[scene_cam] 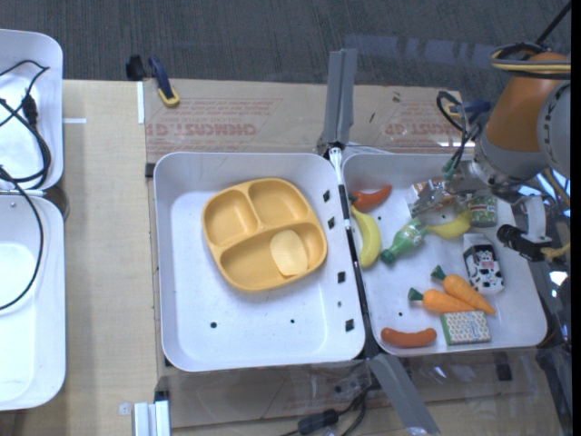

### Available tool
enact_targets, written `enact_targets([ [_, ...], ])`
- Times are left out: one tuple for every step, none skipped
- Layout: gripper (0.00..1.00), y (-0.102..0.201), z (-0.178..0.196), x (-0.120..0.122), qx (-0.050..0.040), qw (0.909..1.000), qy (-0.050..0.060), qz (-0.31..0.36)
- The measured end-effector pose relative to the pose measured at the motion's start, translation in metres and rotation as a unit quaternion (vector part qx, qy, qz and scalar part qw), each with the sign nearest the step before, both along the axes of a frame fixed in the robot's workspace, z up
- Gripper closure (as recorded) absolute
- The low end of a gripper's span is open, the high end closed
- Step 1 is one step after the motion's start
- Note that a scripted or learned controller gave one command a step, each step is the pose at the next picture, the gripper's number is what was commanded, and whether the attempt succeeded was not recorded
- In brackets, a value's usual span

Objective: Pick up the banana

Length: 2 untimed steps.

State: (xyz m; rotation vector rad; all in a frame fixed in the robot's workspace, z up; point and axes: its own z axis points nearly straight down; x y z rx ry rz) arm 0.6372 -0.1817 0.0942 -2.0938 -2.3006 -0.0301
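A yellow banana [366, 235] lies along the left wall of the right bin [526, 334], curved and upright in the view. My gripper [434, 200] hangs over the upper middle of that bin, to the right of the banana and well apart from it. Just below the gripper lies another yellow curved piece [451, 227], partly covered by the gripper's metal parts. The view does not show anything held.
Around the gripper are a green bottle [403, 242], a red chilli [372, 195] and a green-labelled packet [483, 212]. Further down lie carrots [456, 296], a cow-patterned item [484, 269], a sausage [408, 337] and a small box [465, 327]. The left bin [182, 334] holds a yellow divided plate [238, 260].
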Motion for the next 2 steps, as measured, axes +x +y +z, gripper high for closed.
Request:
enact_targets([
  [0.00,-0.0023,0.0026,-0.0099,0.0004,1.0000,-0.009,0.001],
  [0.00,-0.0038,0.0038,-0.0163,-0.0020,0.9992,-0.014,0.037],
])
